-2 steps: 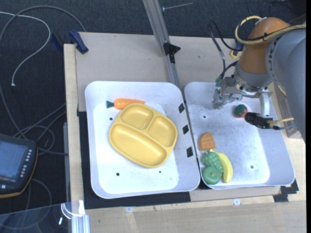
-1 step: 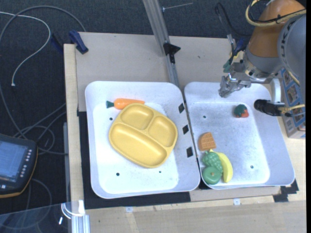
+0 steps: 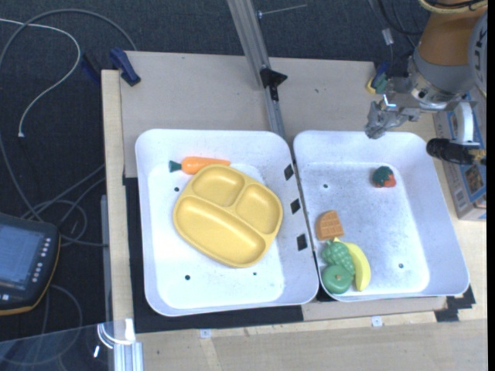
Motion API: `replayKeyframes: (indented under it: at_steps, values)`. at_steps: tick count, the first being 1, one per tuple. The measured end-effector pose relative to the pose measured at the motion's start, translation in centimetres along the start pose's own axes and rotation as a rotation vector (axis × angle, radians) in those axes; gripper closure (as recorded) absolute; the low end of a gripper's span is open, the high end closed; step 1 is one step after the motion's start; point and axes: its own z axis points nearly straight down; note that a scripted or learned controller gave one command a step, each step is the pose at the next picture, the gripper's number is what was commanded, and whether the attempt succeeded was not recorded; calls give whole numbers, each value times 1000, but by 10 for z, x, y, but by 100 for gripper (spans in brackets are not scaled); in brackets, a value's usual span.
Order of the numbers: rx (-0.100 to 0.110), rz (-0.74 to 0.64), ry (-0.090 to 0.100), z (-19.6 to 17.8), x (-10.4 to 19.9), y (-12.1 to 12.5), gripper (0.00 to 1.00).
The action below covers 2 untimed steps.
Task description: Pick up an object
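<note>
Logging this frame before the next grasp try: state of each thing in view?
gripper: above the right bin's far rim, nothing seen in it
yellow divided plate: upright in left bin
toy carrot: lying flat, beside plate
strawberry: loose in right bin
cracker, grapes, banana, green apple: clustered, touching

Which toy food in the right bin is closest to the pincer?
The small red-and-green fruit, alone near the right bin's far edge, just below the pincer. The cracker, grapes, banana and green apple cluster at the near-left corner.
</note>
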Motion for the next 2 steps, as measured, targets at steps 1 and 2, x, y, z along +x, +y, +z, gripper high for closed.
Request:
replayKeyframes:
  at_steps: [1, 2]
  values:
    - [-1, -1, 0, -65, 0, 7, 100]
    - [7, -5, 3, -65, 48, 10, 100]
